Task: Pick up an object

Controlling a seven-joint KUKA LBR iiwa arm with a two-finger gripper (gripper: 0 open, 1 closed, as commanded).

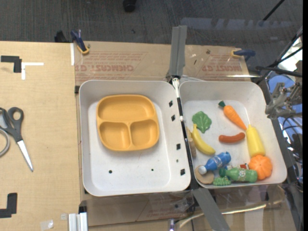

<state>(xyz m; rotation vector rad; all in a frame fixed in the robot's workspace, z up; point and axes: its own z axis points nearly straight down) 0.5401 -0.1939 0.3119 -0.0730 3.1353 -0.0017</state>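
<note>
The right bin (257, 93) holds several toy foods. An orange carrot (233, 115) lies near its back. A green leafy piece (202, 121) and a yellow banana (202, 143) sit along the left wall. A red sausage (232, 138) lies in the middle, beside an upright-looking yellow piece (254, 141). At the front are an orange pumpkin-like ball (260, 166), a blue bottle (215, 162), a green pickle-like piece (242, 175) and a small broccoli (221, 180).
The left bin (91, 177) holds an orange divided plate (128, 121). Scissors (18, 134) lie on the wooden board at the left. A grey tangle of metal and cables (281, 100) stands just past the right bin's right rim.
</note>
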